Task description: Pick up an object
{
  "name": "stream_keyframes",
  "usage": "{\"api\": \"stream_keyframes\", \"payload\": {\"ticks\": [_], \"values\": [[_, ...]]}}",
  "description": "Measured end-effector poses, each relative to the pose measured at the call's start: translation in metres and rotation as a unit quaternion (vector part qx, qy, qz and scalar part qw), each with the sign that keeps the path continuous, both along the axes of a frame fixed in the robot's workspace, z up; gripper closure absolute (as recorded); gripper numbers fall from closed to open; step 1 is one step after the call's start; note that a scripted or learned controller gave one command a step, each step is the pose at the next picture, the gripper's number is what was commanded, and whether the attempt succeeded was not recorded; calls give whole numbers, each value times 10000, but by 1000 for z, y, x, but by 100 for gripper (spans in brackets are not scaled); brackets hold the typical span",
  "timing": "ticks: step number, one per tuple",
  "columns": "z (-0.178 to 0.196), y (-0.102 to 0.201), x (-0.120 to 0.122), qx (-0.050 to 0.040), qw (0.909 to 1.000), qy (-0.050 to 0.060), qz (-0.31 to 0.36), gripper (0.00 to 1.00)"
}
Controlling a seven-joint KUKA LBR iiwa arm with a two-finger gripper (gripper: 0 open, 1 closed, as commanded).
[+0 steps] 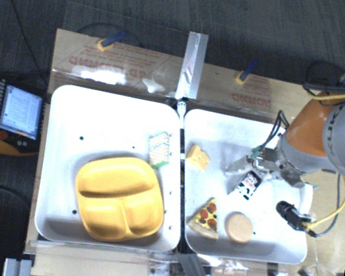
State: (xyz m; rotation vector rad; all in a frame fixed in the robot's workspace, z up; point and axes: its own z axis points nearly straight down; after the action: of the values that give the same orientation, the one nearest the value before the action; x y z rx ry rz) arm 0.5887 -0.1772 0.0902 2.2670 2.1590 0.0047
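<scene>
My gripper point(252, 171) reaches in from the right and hangs over the middle of the right bin point(225, 137). Just under it, touching or nearly touching its tip, lies a small black-and-white object point(248, 186). Whether the object is off the bin floor is unclear. In the same bin are a yellow cheese wedge point(197, 157) by the left wall, a pizza slice point(205, 217) at the front, and a round tan bun point(239, 227) beside the slice.
The left bin point(78, 111) holds a large yellow divided tray point(120, 196) and a small green-and-white packet point(159, 148) near the dividing wall. A handheld pendant point(14, 116) lies off the bench at the left. A black cable fitting point(291, 214) hangs off the arm over the right bin's edge.
</scene>
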Motion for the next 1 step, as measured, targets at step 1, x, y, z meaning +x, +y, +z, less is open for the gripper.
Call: {"api": "stream_keyframes", "payload": {"ticks": [1], "values": [[9, 1, 1, 15, 10000, -6, 5, 100]]}}
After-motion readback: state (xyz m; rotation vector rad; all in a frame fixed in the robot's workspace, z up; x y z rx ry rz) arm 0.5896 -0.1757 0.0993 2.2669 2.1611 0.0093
